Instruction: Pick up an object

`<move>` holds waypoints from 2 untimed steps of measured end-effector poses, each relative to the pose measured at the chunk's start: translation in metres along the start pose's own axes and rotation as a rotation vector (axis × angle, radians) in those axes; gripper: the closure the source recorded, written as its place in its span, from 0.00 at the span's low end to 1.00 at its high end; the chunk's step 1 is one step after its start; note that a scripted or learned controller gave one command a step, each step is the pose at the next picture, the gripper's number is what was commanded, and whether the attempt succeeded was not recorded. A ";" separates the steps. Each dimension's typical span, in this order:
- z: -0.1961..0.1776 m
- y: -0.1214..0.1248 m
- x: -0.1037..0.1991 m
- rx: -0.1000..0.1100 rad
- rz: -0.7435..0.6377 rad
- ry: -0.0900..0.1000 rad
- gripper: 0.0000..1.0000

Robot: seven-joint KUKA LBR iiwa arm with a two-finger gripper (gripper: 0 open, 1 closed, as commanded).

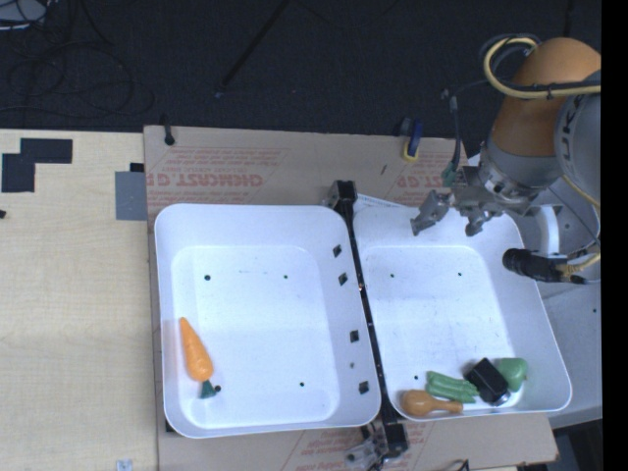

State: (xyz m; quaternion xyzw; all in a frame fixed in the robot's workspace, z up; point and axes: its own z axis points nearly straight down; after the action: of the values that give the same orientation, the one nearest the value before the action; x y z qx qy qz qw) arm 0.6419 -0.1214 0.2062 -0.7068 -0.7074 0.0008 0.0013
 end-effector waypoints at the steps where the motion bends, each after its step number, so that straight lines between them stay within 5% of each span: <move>1: -0.010 0.000 0.000 0.000 -0.001 0.000 1.00; 2: -0.076 0.003 0.032 -0.008 -0.003 0.000 1.00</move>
State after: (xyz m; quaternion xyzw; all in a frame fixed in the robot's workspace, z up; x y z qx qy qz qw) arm 0.6451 -0.0897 0.2827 -0.7059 -0.7083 -0.0020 -0.0018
